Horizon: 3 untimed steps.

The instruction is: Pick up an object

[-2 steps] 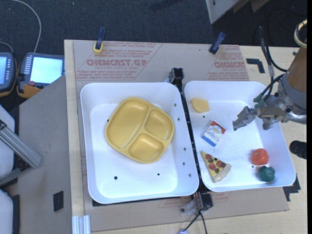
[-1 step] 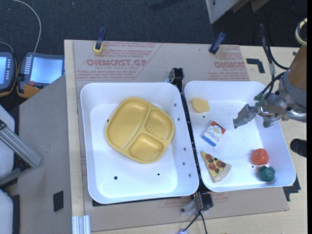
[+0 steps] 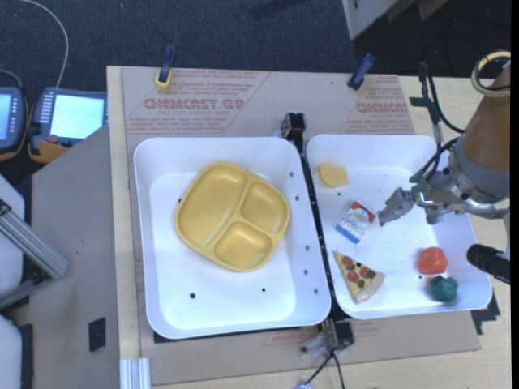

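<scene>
Gripper (image 3: 395, 207): we see it low over the right bin (image 3: 405, 148), just right of the small carton (image 3: 355, 221); whether its jaws are apart or closed, we cannot tell.
Candidates: carton, pizza slice (image 3: 358, 275), yellow piece (image 3: 332, 175), red ball (image 3: 432, 259), green toy (image 3: 443, 288), all in that bin.
Risk: we judge the fingers may nudge the carton sideways, closing on nothing.
Left bin (image 3: 162, 298): yellow tray (image 3: 233, 215).

I see dark grey carpet (image 3: 203, 14) behind the bench (image 3: 243, 96). A lit screen (image 3: 75, 116) sits at left.
</scene>
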### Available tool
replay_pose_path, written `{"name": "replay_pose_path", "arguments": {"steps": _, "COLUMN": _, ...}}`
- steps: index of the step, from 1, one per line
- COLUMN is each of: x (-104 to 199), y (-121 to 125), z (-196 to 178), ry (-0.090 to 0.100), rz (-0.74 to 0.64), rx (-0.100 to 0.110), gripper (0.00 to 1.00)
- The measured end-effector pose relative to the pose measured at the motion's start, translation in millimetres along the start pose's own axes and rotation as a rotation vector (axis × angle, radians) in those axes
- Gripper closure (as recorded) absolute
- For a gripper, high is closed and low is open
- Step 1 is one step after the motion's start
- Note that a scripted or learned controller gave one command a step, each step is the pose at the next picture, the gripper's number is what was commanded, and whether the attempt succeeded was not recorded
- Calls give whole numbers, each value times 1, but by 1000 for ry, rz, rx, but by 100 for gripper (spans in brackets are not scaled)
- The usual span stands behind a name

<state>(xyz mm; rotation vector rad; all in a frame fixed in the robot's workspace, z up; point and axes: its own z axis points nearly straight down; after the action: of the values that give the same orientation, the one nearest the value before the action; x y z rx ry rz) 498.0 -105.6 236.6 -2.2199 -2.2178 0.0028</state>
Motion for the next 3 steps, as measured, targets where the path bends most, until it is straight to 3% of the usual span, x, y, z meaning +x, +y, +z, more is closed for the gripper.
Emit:
{"name": "replay_pose_path", "arguments": {"steps": 2, "x": -8, "y": -12, "z": 94, "ry": 1, "rz": 0, "rx": 2, "gripper": 0}}
{"name": "replay_pose_path", "arguments": {"steps": 3, "x": -8, "y": -11, "z": 81, "ry": -2, "rz": 0, "rx": -5, "gripper": 100}}
